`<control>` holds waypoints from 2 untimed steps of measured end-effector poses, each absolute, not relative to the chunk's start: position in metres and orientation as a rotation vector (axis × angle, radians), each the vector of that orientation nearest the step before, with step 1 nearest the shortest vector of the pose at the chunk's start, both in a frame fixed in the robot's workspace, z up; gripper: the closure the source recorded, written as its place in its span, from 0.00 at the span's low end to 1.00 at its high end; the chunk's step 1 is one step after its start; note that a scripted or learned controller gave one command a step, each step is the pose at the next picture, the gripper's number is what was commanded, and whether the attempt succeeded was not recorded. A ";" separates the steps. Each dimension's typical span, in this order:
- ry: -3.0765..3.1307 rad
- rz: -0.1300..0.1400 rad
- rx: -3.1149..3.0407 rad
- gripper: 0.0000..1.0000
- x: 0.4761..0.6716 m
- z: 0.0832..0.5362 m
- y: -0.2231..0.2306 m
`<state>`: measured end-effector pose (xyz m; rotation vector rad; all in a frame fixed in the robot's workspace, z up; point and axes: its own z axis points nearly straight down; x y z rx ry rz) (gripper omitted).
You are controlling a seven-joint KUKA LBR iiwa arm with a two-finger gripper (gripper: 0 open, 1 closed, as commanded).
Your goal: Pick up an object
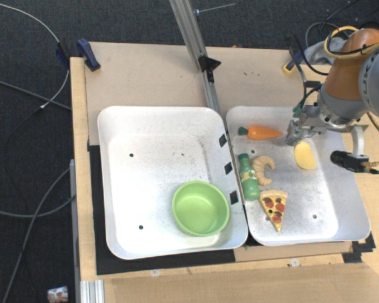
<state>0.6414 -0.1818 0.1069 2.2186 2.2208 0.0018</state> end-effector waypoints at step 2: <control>2.219 0.005 2.218 1.00 0.644 0.219 -0.177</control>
